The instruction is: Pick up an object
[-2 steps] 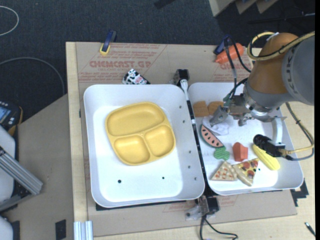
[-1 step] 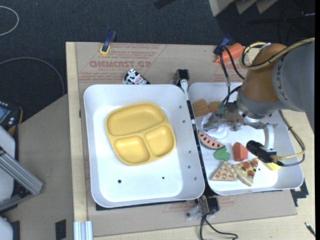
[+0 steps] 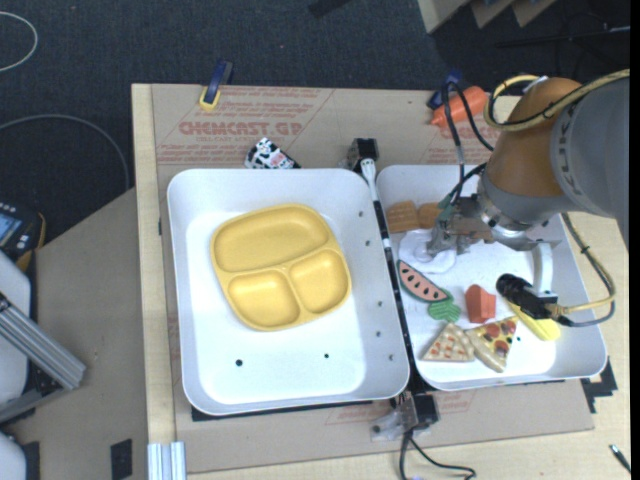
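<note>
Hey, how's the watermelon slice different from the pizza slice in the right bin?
The watermelon slice is a curved crescent, red with a green rind; the pizza slice is a flat tan triangle with red spots. The watermelon slice lies near the bin's left wall, and the pizza slice sits closer to the front rim. Both are toy foods lying flat.

A divided plate [image 3: 281, 265] lies in the left bin [image 3: 190, 298]; toy foods [image 3: 470, 328] apparently crowd the right bin [image 3: 580, 353].

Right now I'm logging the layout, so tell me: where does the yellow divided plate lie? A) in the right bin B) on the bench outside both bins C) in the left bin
C: the yellow divided plate lies inside the left bin, apart from the toy food.
</note>
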Robot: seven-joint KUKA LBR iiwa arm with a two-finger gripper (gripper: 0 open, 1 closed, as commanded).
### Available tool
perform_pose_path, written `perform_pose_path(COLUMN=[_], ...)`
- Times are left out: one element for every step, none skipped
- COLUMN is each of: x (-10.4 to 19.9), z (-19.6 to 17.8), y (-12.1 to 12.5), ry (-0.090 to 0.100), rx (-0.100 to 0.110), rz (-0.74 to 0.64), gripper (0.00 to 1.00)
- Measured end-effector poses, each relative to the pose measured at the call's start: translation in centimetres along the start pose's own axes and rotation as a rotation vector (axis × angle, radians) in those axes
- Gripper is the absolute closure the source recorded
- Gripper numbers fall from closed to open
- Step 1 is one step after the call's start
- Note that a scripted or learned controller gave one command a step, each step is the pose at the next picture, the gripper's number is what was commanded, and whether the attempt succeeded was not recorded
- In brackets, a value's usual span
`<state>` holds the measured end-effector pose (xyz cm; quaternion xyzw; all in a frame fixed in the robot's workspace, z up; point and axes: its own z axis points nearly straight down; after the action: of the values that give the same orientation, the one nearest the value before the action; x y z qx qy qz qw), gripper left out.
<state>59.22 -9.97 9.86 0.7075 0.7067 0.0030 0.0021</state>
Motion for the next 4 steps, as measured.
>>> perform_pose_path(x=[-0.1, -0.2, -0.2, 3.2], z=[-6.4, -12.8, -12.6, -11.6], y=[0.4, 0.4, 0.4, -3.3], ry=[-0.003, -0.003, -0.002, 0.001], rx=[0.001, -0.001, 0.004, 0.012], rz=[-0.003, -0.002, -0.002, -0.003], gripper=[1.0, 1.0, 1.0, 1.0])
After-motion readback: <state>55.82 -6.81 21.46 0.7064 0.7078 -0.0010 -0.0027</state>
